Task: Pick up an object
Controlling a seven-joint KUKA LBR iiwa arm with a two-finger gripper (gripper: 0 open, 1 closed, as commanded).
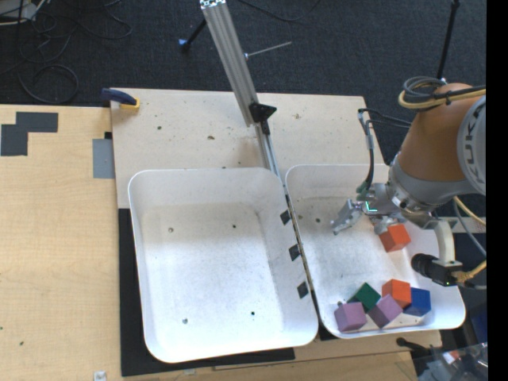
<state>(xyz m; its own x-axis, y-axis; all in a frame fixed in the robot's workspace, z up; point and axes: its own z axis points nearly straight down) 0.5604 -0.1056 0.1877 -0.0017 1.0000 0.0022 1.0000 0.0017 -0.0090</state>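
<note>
- Your gripper point(347, 219) hangs over the right bin point(317, 182); you can't tell its state.
- An orange cube point(394, 236) sits just beside it.
- The left bin point(143, 189) offers you open room.

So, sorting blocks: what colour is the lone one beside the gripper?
Orange block; camera view.

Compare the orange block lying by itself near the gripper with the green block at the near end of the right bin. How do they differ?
Colour: the lone orange block is orange, the green block dark green.
Company: the orange block lies apart from the others, beside the gripper; the green block sits in a cluster with purple, blue and orange blocks.
Place: the orange block lies nearer mid-bin, the green block by the near rim.
Both are small cubes in the right bin.
</note>
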